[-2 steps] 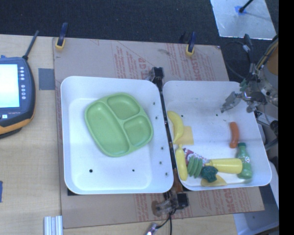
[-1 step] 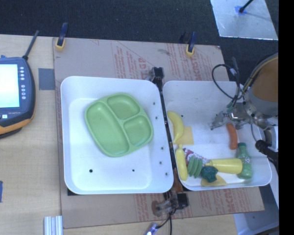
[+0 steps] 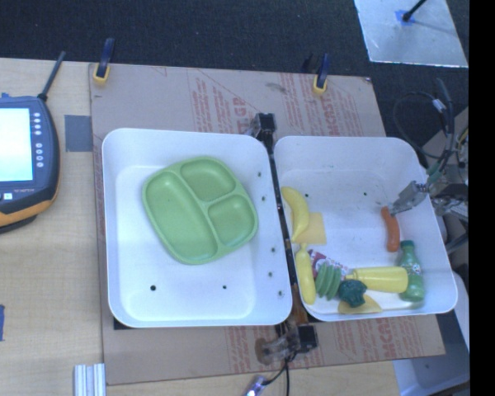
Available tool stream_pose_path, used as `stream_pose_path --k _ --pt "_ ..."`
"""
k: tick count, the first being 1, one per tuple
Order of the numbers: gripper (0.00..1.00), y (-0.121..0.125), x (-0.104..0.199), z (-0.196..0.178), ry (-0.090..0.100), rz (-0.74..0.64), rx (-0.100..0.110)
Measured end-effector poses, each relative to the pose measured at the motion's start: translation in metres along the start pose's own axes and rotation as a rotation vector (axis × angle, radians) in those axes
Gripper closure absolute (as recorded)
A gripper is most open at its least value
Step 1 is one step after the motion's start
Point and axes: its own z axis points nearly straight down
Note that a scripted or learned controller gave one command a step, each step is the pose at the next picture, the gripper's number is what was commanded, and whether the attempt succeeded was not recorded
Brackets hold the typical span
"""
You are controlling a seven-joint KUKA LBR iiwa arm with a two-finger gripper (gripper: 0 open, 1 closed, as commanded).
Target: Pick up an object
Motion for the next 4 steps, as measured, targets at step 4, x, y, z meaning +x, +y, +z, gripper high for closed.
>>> stream_pose_path --k 4 --pt "0.0 0.052 -0.003 0.11 0.0 -0.004 0.003"
